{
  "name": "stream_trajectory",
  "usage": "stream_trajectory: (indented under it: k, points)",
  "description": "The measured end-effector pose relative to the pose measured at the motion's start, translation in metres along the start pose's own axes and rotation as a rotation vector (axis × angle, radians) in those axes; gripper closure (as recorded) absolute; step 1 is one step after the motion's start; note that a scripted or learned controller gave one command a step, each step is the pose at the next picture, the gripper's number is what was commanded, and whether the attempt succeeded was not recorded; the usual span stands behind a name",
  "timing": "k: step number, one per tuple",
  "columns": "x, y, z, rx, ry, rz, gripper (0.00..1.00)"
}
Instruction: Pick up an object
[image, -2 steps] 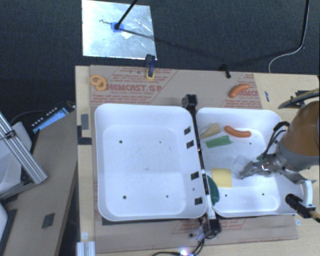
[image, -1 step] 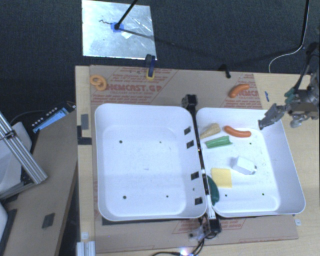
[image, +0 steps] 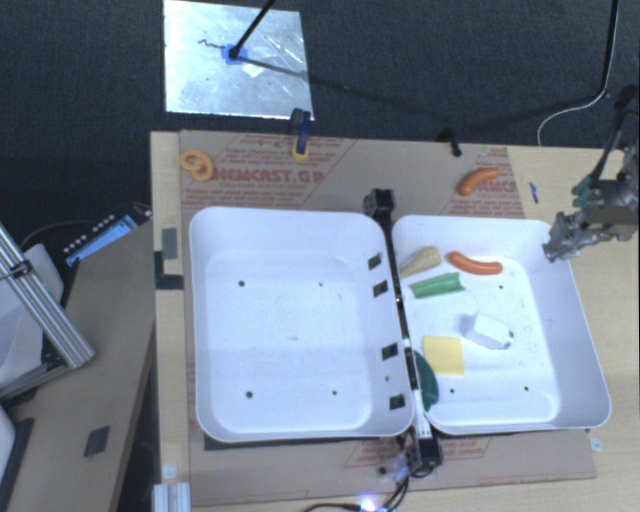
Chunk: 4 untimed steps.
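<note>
I've got the gripper (image: 562, 243) over the right bin's (image: 570, 310) far rim, can't tell its opening, and risk clipping that rim going for the sausage (image: 474, 264).

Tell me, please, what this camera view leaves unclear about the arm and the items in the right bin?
- End effector: small and blurred near the frame's right edge; finger state unreadable.
- Arm: cut off by the right edge.
- Dark green item: partly tucked against the right bin wall; shape unclear.
- White block: blends into the bin floor.

Two white bins (image: 290, 225), two sausages (image: 474, 264), one corn cob (image: 419, 260), one green pepper (image: 436, 286), one yellow block (image: 444, 355), one pretzel (image: 197, 165).
</note>
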<state>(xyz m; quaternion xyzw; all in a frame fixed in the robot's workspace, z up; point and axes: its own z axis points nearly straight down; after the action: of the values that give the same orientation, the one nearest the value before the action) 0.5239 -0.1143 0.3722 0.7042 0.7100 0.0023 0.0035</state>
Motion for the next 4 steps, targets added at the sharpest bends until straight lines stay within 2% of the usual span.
stream_trajectory:
  k: [1,2,3,4]
  points:
    - [0.005,-0.006,-0.173,-0.014,-0.002,0.002,1.0]
    - [0.099,0.067,-0.028,0.018,0.005,-0.006,1.0]
    - [0.125,-0.007,0.022,0.016,0.003,0.001,1.0]
    - [0.198,0.024,0.015,0.004,0.004,-0.003,1.0]
